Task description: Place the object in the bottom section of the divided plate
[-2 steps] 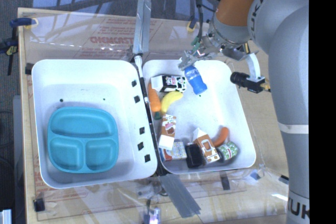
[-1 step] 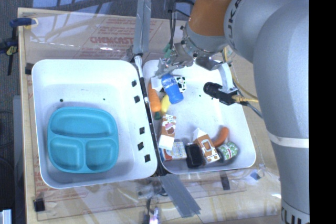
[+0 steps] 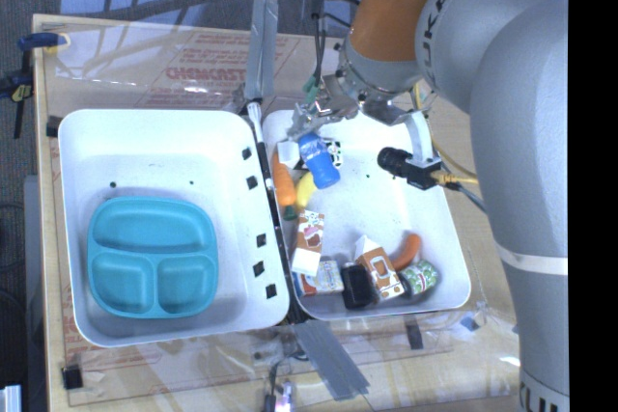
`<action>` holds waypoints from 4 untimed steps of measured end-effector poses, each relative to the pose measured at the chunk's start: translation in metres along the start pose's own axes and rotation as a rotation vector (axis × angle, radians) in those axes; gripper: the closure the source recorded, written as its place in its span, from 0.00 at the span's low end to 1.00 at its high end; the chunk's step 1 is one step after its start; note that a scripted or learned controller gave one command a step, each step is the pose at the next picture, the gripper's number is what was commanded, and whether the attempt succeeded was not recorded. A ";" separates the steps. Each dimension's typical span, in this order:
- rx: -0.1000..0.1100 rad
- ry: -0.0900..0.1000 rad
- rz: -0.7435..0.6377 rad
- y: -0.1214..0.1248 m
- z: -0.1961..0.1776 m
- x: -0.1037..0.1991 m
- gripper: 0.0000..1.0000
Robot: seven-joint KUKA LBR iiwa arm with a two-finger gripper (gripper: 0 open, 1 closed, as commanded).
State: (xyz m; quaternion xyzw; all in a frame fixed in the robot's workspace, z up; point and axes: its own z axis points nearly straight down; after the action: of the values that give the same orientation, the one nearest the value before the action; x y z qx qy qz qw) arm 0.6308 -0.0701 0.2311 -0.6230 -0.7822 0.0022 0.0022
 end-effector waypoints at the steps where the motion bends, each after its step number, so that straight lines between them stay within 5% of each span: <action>1: 0.000 0.000 0.070 -0.003 0.012 0.075 1.00; 2: 0.003 0.000 0.234 -0.016 0.001 0.083 1.00; 3: 0.000 -0.002 0.125 -0.038 0.026 0.177 1.00; 4: -0.002 -0.002 0.187 -0.029 0.035 0.231 1.00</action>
State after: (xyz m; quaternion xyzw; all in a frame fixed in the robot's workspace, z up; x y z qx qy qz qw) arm 0.5509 0.1489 0.1960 -0.6931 -0.7208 0.0021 0.0006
